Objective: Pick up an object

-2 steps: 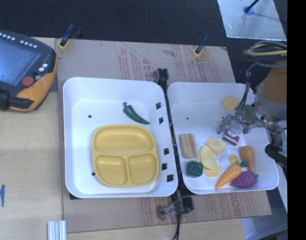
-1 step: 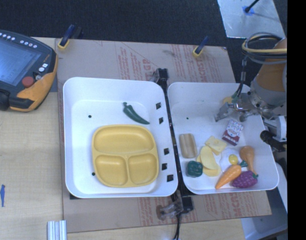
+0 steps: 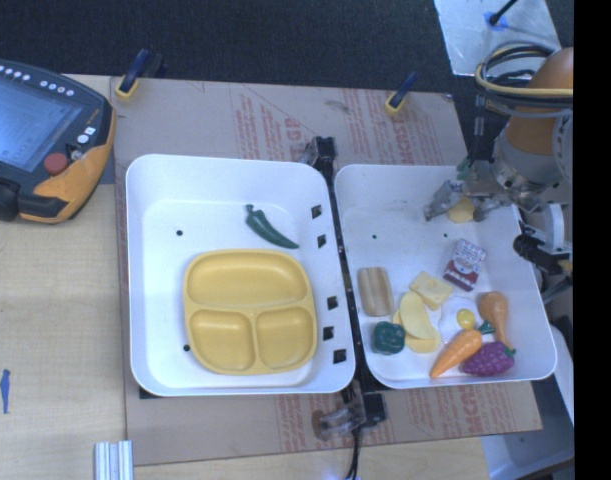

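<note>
Two bins, toy food, and the gripper low in the far right corner.

In the left bin point(image 3: 145, 268) we see a yellow divided plate point(image 3: 251, 310) and a green chili point(image 3: 270, 228). In the right bin point(image 3: 385, 193) we find a bread slice point(image 3: 375, 291), broccoli point(image 3: 389, 338), carrots point(image 3: 456, 352) and grapes point(image 3: 488, 359). Our gripper point(image 3: 463, 205) has its fingers spread around a small yellow piece point(image 3: 462, 211), not clamped on it.
</note>
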`<act>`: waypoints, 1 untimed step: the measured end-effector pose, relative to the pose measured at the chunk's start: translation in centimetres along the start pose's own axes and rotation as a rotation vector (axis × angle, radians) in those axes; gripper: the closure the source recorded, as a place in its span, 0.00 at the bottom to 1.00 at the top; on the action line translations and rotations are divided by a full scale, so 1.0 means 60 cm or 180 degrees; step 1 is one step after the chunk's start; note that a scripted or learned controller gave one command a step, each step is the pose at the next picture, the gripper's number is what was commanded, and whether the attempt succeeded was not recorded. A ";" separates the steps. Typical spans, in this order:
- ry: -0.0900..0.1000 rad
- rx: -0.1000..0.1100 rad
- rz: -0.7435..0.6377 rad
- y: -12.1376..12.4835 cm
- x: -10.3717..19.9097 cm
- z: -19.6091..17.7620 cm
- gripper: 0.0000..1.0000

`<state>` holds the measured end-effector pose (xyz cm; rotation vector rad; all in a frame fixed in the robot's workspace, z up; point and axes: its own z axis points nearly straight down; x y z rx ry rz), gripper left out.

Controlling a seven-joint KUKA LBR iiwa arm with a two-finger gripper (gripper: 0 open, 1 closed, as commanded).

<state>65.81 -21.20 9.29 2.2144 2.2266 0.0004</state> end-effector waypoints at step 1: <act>0.0008 0.0014 0.0013 -0.101 0.043 -0.143 0.00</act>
